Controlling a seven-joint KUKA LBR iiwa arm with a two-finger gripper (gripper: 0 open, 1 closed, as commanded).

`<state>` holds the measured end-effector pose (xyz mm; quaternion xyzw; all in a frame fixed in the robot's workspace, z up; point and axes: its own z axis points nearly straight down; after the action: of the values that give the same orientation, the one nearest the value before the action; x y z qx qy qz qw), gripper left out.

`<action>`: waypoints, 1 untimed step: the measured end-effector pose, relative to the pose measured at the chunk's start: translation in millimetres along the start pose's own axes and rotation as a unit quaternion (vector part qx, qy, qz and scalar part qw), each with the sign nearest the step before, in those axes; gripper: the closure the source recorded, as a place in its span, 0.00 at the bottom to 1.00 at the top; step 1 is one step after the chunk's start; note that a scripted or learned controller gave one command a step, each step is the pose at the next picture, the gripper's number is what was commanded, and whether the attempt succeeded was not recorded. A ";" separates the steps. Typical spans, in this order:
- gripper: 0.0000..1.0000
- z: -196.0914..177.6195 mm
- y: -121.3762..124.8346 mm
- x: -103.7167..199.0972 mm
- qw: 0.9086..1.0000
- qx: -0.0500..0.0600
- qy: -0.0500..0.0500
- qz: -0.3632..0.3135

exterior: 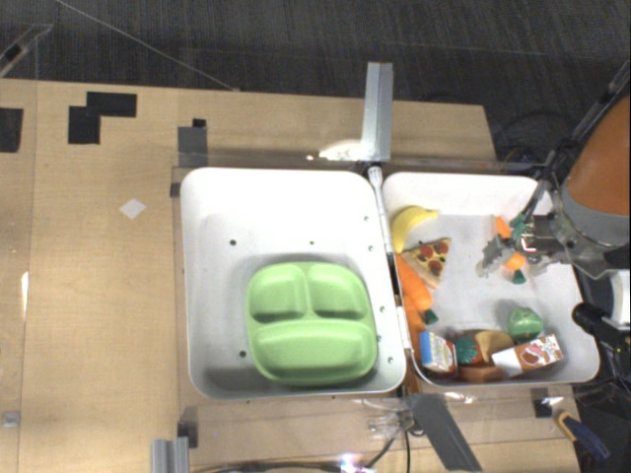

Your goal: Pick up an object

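My gripper (pixel 505 252) hangs low over the right bin (pixel 582 308), near its back right part, with the grey arm and its orange band (pixel 603 170) coming in from the right. Small orange and green bits show right at the gripper; I cannot tell whether they are held. In the same bin lie a yellow banana (pixel 412 223), a pizza slice (pixel 430 256), an orange carrot (pixel 414 289), a green lump (pixel 525 320), a colourful box (pixel 438 352), a brown piece (pixel 487 348) and a small carton (pixel 532 354).
The left bin (pixel 212 264) holds a green divided plate (pixel 311 320). A metal post (pixel 378 111) stands behind the wall between the bins. Wooden bench top stretches to the left.
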<state>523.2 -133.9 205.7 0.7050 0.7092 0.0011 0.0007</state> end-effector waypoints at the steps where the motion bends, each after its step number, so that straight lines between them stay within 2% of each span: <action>1: 0.00 109.9 18.3 45.3 0.996 -0.002 -0.001 -0.085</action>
<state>541.5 -88.4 95.9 0.6424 0.7664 0.0022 0.0030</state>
